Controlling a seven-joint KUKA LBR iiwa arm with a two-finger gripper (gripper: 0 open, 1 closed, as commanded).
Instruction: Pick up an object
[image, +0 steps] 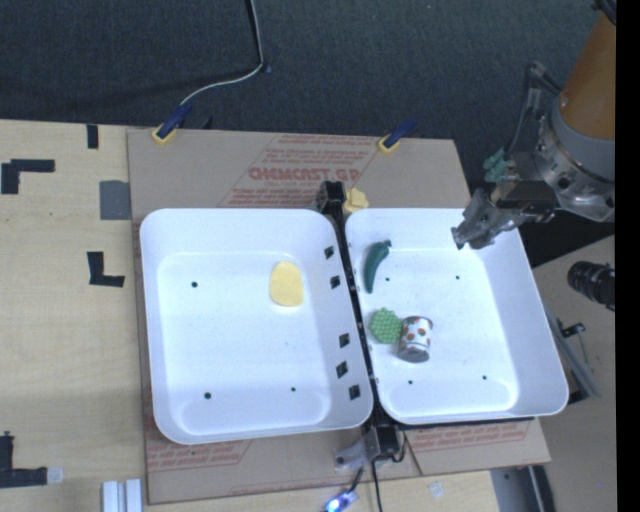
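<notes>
- Camera view: I take the black divider (345, 300), where the two white bins meet, as my landmark. The left bin (180, 330) lies on one side of it and the right bin (500, 330) on the other, both flat on the cardboard sheet (300, 170) that covers the bench.
- Candidates for the pick: a green pepper-shaped piece (375, 264) lies just right of the divider, toward its far end. A green knobbly piece (386, 325) sits just right of the divider's middle, touching a small printed can (415, 338) on its far side from the divider.
- A yellow piece (287, 284) lies alone left of the divider, well apart from the rest.
- The gripper (472, 232) hangs over the far right corner of the right bin, well right of the divider, and nothing is in its jaws that I can see. It shows as a dark blur against the rim, so I cannot tell how wide it stands.
- My judgement: the arm is parked high at the bin's edge to leave the contents unobstructed, and no pick has begun. The touching pair looks harder to separate cleanly than the pepper piece.
</notes>
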